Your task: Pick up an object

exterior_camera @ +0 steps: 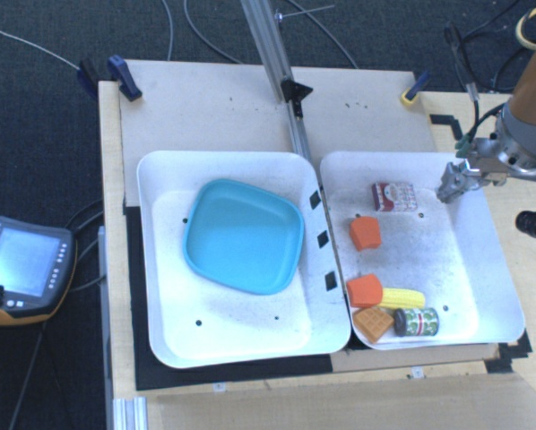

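While the end effector is hovering over the upper right part of the right bin, holding nothing I can make out and with its grip state impossible to tell, the task is sitting, I judge, at the approach step. Nearest, just to its left, is lying the red-and-white packet, so the next move is calling for a short leftward shift and descent. Further off I am counting two orange blocks, one corn cob, one waffle, one can, and one blue plate in the left bin.
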